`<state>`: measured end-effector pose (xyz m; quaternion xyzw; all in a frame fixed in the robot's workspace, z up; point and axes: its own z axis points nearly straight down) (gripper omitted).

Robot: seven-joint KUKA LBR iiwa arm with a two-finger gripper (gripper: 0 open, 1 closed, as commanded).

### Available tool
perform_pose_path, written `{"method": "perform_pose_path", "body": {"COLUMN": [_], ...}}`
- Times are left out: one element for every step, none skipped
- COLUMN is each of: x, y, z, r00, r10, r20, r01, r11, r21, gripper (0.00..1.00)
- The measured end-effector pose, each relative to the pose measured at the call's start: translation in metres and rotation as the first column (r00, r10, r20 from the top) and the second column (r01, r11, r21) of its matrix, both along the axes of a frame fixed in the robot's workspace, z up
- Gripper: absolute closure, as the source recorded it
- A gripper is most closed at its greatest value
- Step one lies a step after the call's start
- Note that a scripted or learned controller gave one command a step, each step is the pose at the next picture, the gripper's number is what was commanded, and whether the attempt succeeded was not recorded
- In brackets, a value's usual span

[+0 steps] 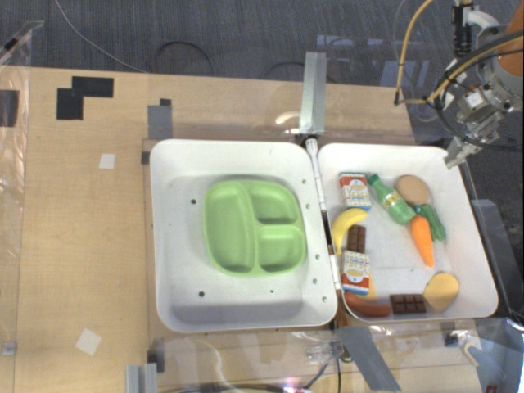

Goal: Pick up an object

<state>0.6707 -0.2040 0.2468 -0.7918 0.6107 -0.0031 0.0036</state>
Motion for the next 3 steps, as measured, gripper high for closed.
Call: {"method": "perform_pose_path", "body": {"x": [0.000, 0.000, -0.005], "y": [0.010, 0.009, 0.008], "z": [0.027, 0.039, 0.029], "r00": [0.982, 0.920, 0.846], "r10": [0.186, 0.393, 0.534], "r20": [0.001, -0.001, -0.002], "r01": [-0.186, -0.393, -0.534], "r11": [0.982, 0.920, 0.846], "r21": [-0.002, -0.002, -0.005], "gripper": [1.00, 1.00, 1.00]}}
